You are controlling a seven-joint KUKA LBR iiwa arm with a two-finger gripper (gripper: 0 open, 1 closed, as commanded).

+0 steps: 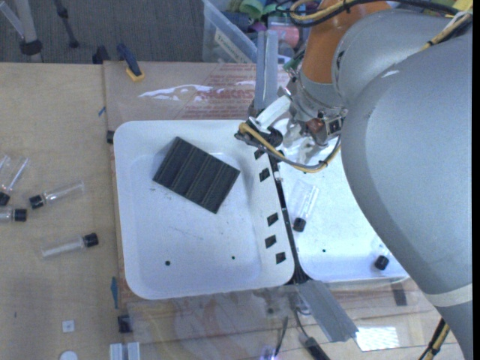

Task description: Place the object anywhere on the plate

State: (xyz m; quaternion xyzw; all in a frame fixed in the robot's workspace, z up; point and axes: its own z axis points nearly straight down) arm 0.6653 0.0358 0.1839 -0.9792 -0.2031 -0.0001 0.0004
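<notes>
- Whether the jaws of the two-finger gripper (294,137) stand apart or together cannot be told; the tool sits low over the far end of the seam between the two bins, wrapped in yellow and black cable.
- The grey arm with its orange band (330,47) reaches in from the right and covers much of the right-hand shallow white bin (337,265).
- The dark ribbed rectangular plate (196,174) lies flat and turned at an angle in the far half of the left-hand shallow white bin (142,268), apart from the bin walls.
- A clear plastic vial with a black cap (301,208) lies in the right-hand bin, just beside the dividing seam, below the gripper and well apart from the plate.
- A small black cap-like piece (382,262) rests near the right-hand bin's near edge, beside the arm.
- Several clear vials with black caps (69,243) lie scattered on the wooden bench (52,126) left of the bins.
- A clear tub of coloured toys (247,10) stands beyond the bins.
</notes>
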